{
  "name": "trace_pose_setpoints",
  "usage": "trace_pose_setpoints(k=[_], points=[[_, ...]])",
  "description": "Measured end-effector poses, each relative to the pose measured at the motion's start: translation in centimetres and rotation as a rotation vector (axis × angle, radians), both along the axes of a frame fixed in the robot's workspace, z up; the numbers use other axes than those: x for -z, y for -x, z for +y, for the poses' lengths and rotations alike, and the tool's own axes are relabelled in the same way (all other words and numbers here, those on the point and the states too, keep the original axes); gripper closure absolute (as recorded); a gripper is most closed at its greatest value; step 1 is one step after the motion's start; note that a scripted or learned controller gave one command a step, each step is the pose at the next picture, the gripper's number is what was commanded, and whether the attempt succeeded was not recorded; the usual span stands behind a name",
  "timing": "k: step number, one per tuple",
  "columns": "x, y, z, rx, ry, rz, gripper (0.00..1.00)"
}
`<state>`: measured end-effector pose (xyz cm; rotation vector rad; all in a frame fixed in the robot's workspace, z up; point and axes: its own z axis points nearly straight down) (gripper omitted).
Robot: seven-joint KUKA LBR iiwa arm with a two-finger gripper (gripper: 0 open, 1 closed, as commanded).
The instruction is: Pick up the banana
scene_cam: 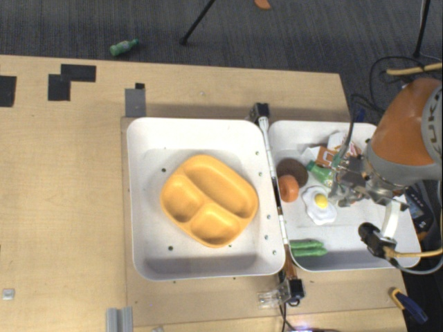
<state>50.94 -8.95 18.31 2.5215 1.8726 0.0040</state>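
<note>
My gripper (340,189) hangs over the right bin (294,135), mid bin, towards its right half. Arm comes in from the right and covers that side of the bin. Gripper open or closed: can't tell from this angle.

Banana: can't tell where it lies, so no relation to the gripper to give.

Right bin contents, left of the gripper:
- egg (320,207), fried, white with yellow yolk, just beside the gripper on its left, may be touching.
- brown ball (292,168), near the bin's left wall.
- orange ball (288,189), touching the brown ball, just in front of it.
- green pod (306,247), lying flat along the front wall, well apart from the gripper.
- green and orange packet (321,160), behind the egg, close to the gripper's far side, with pale bits just behind it that are too small to name.

Left bin (138,206): yellow plate (208,199), three compartments, sits about centre, turned at a slant.

Both bins sit side by side on the bench (69,220).
</note>
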Motion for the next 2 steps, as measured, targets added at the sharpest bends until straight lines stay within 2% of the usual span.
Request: trace_pose_setpoints(k=[1, 2], points=[[-3.2, 2.2, 3.5, -0.132, 0.001, 0.001, 1.0], [-0.1, -3.2, 8.3, -0.182, 0.001, 0.002, 1.0]])
